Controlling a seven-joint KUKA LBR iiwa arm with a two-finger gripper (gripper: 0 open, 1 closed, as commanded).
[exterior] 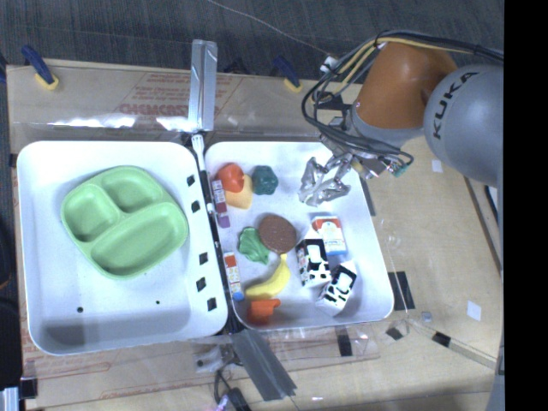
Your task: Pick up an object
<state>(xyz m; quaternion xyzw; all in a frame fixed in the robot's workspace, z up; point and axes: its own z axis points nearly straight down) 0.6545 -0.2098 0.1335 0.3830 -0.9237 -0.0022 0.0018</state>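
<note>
Toy food pile [278, 234] in right bin [377, 268], none lifted.
Pincer [324, 182] over bin's upper right; finger opening can't tell, nothing visibly held. Green divided plate [124, 219] in left bin [43, 315].

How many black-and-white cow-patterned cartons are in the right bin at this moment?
2. One cow-patterned carton lies right of the brown disc; the other sits beside it near the right bin's front right corner. None looks hidden.
</note>
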